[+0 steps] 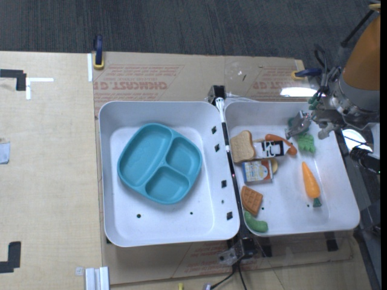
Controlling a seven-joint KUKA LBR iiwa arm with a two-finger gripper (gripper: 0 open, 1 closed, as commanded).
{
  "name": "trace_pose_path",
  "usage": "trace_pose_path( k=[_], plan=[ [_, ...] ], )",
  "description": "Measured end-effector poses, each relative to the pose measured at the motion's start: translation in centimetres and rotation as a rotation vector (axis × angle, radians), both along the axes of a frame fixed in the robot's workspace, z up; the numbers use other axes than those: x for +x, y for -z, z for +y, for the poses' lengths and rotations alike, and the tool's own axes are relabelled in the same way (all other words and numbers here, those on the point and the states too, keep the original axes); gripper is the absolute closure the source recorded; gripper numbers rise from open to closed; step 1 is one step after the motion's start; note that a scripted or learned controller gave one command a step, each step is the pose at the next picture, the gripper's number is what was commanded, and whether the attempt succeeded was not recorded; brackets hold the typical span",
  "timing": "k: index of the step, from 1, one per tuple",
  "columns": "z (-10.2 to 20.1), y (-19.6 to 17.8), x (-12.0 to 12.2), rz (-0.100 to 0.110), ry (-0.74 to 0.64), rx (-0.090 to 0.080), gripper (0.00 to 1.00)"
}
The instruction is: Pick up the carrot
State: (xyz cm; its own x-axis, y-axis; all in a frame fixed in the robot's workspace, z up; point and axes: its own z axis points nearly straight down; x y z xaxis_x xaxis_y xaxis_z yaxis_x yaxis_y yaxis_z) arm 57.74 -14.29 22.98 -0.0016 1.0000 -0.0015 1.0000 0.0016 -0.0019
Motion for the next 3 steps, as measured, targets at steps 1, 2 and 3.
trace_pose_path(
  k=[1,2,3],
  plan=[
    [-2.5,13.8,-4.4,-0.003,-0.163,0.001,0.00],
    [-3.7,13.8,-9.9,-0.001,-0.305,0.003,0.00],
    [-3.8,12.8,-9.7,-0.006,-0.298,0.001,1.00]
  ],
)
